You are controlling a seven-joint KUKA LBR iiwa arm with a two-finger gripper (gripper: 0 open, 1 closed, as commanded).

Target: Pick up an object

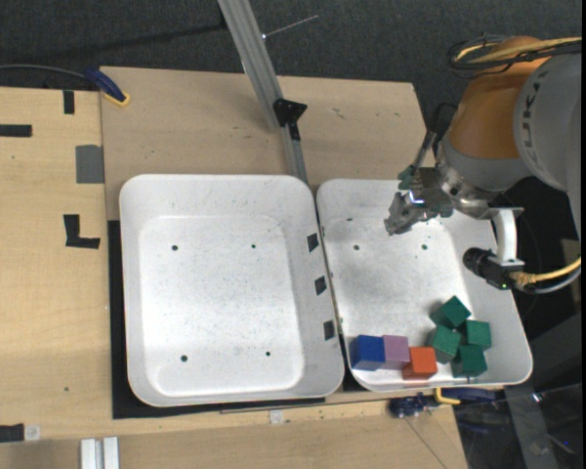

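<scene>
At the near edge of the light wooden bench [39, 262] a small blue clip-like piece [410, 407] is seen just below the right-hand shallow white plastic bin [371, 262]. Inside that bin, along its near wall, small blocks are gathered: a blue cube [369, 349] at the left, a pale purple cube [396, 348] touching it, and an orange cube [422, 362] just beside the purple one. To their right four dark green cubes [462, 336] are clustered in the near right corner, touching or nearly touching one another, with one tilted on the far side of the cluster. The rest of the bin floor is bare, speckled white. Beside it, with rims touching, the left-hand shallow white plastic bin [137, 262] is set on a black mat [114, 311]. Farther back, above the far part of the right bin, the small dark two-finger gripper [402, 215] is hung, well apart from the blocks; nothing is seen between its fingers, and how far they are spread cannot be told. Behind it the grey arm with an orange band [498, 115] is seen reaching in from the right. A slanted grey metal bar [254, 47] is seen running from the far rim between the bins toward the top edge, and black tape marks [10, 137] are stuck on the bench at far left.
</scene>
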